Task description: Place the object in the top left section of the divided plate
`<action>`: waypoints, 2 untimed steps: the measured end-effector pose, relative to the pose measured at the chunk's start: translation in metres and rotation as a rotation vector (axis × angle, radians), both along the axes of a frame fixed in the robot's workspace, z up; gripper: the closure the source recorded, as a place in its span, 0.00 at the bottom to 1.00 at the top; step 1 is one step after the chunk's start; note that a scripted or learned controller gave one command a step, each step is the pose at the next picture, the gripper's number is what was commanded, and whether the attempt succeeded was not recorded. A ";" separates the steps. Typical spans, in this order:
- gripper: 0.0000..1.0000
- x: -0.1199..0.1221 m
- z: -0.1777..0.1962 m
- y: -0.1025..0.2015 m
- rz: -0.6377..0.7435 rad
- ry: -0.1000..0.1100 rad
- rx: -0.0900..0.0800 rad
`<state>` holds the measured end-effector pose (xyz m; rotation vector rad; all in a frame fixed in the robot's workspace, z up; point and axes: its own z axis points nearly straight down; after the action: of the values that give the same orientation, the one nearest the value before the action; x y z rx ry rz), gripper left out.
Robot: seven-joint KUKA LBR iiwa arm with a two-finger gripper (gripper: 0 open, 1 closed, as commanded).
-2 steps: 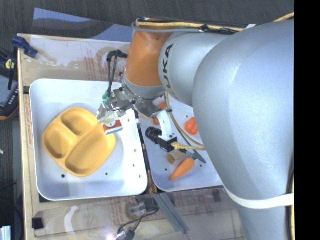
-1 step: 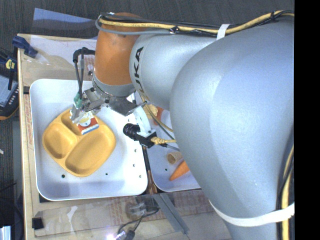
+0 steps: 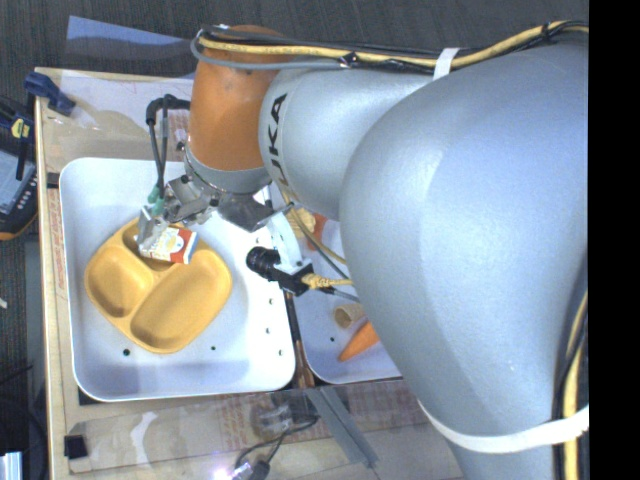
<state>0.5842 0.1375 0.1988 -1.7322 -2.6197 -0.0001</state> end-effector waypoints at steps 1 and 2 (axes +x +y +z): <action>0.00 -0.011 0.066 0.048 0.204 -0.001 0.001; 1.00 -0.011 0.076 0.049 0.210 0.001 0.002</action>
<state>0.5727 0.1869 0.2748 -1.4477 -2.7849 -0.0021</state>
